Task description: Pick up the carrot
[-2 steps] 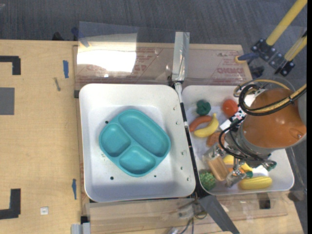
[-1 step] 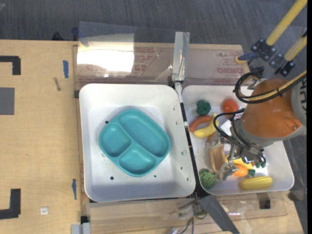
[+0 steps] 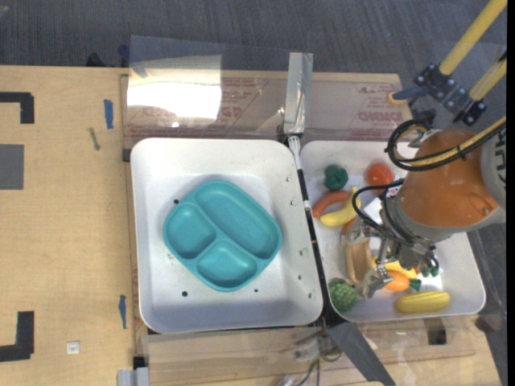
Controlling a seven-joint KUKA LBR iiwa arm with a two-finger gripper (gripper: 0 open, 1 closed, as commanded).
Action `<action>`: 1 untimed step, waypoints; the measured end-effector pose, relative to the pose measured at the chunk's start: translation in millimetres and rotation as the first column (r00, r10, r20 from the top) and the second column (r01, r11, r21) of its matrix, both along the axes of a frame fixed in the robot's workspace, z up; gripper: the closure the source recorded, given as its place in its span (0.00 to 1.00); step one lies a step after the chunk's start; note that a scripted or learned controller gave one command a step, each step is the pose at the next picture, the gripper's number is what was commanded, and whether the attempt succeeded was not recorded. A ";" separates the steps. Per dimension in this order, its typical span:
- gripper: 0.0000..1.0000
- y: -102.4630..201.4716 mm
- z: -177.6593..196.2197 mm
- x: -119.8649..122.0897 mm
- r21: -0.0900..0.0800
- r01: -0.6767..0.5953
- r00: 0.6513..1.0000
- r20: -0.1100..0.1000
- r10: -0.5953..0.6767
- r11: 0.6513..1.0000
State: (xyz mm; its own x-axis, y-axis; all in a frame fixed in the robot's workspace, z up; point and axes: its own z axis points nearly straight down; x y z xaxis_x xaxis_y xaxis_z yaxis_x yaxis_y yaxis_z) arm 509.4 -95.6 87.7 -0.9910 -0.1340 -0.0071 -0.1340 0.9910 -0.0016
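The gripper hangs low in the right bin — whether it grips anything I cannot tell. Touching its tip lies the carrot, above a yellow fruit. A teal plate sits in the left bin.

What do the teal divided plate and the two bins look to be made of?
The teal plate looks like moulded plastic with a smooth satin finish: uniform colour, rounded compartment walls, soft highlights. The left bin and the right bin look like white plastic or coated sheet, smooth and slightly glossy, with rounded corners and a glare patch; the view cannot settle which.
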 end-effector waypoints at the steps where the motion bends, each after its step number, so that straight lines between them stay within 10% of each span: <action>1: 0.00 3.8 0.6 -21.2 -0.004 -0.287 0.958 0.003 0.287 0.958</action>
